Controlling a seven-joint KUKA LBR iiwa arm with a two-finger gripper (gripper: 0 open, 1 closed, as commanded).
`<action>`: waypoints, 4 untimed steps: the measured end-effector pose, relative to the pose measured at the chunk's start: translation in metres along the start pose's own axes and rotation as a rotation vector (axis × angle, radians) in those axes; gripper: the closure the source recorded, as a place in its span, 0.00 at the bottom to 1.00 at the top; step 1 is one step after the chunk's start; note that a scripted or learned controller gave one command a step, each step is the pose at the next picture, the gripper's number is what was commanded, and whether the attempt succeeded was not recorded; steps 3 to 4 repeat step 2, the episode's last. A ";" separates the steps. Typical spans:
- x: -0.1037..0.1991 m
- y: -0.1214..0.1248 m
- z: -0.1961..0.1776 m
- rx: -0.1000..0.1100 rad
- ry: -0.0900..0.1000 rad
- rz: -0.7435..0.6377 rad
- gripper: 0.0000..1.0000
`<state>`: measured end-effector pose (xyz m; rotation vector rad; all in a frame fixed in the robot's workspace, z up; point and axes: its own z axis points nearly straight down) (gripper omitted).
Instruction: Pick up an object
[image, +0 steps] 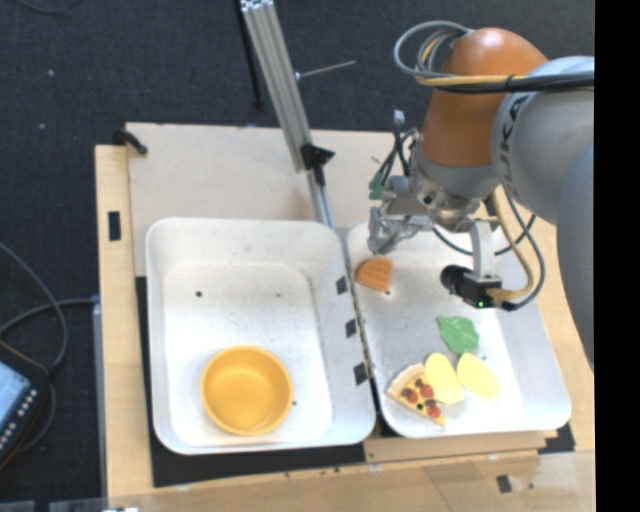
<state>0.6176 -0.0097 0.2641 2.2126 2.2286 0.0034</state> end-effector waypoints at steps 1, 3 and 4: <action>0.050 0.004 0.019 0.004 0.000 0.001 1.00; 0.099 0.002 0.029 0.004 -0.001 0.005 1.00; 0.099 0.002 0.029 0.004 -0.001 0.005 1.00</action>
